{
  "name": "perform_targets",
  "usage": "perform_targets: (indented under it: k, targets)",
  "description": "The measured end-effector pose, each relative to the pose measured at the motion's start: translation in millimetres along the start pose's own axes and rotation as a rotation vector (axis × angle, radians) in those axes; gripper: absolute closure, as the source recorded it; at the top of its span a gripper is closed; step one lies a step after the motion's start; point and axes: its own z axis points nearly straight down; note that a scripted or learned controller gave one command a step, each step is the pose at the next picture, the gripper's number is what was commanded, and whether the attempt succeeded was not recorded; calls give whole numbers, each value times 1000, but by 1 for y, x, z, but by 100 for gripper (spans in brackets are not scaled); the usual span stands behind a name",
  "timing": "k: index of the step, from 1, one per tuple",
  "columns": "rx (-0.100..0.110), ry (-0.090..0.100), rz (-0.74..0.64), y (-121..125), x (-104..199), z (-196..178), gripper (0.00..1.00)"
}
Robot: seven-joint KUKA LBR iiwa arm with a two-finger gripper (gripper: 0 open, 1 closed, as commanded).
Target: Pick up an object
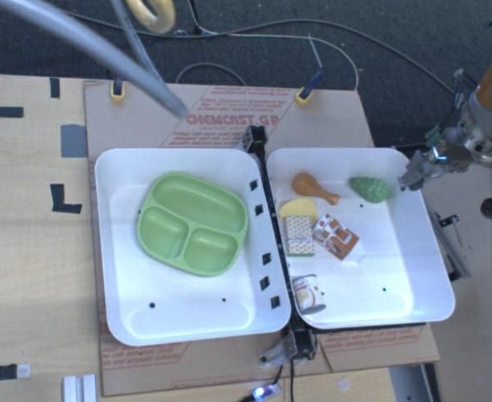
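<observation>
Fingers' state can't be told; gripper hovers at right white bin's outer rim. Risk: descending there it'd clip the rim or close on nothing. Nearest pick, green bumpy plastic lump, lies just inboard of gripper; orange drumstick-shaped toy sits farther in.

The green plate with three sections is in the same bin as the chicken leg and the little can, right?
Not quite. The camera view shows the green plate alone in the left bin. The chicken leg and the little can are in the right bin.
</observation>
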Motion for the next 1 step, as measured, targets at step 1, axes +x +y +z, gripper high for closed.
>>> perform_targets:
  k: [1]
  targets:
    - [3, 1, 0, 1, 1, -17, 100]
